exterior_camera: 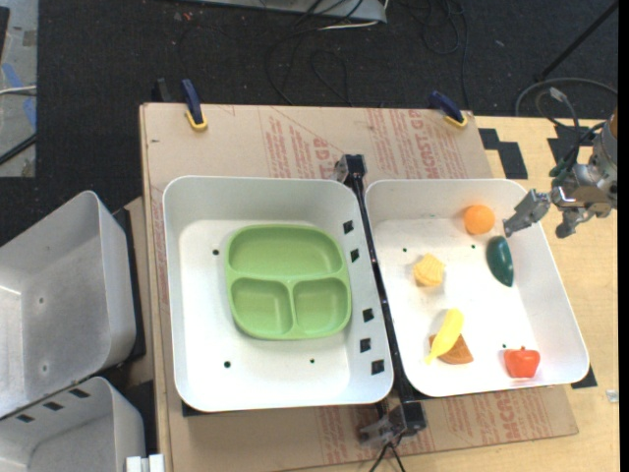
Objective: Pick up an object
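The right bin (pixel 550 293) holds several small toys. An orange ball (pixel 479 218) lies near its far edge, with a dark green pepper (pixel 500 261) just in front of it. A pale yellow lump (pixel 428 270) rests toward the bin's left side. Nearer the front are a yellow banana (pixel 447 332), partly over a brown-orange wedge (pixel 459 354), and a red pepper (pixel 522 362). My gripper (pixel 538 228) hovers at the bin's far right corner, open, with nothing between its fingers. Its left fingertip sits just right of the orange ball and above the green pepper.
The left bin (pixel 192 293) holds a green three-compartment plate (pixel 290 280). A black divider (pixel 369 264) runs between the bins. Two clamps (pixel 195 106) (pixel 450 109) hold the cardboard at the back. White containers (pixel 54 293) stand off the bench's left side.
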Motion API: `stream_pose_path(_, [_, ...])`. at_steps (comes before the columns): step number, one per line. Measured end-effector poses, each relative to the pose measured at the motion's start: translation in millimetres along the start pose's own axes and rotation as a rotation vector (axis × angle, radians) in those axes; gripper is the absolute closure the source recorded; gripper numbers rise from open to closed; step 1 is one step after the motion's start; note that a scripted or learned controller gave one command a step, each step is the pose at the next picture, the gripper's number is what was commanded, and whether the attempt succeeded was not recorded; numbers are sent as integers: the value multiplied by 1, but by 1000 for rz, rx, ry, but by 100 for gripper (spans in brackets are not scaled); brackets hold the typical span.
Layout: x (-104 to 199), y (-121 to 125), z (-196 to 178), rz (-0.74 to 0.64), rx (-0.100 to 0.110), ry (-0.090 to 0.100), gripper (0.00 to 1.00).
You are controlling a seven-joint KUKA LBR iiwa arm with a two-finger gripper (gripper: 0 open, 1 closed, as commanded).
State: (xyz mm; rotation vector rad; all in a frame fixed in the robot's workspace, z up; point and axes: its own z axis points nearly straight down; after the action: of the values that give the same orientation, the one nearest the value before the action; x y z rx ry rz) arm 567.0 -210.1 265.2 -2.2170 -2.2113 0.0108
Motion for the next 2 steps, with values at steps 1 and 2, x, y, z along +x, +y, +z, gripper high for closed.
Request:
stream_pose_path(1, [1, 2, -7, -4, -12, -3, 0])
stream_pose_path(2, [-4, 11, 41, -2, -9, -2, 0])
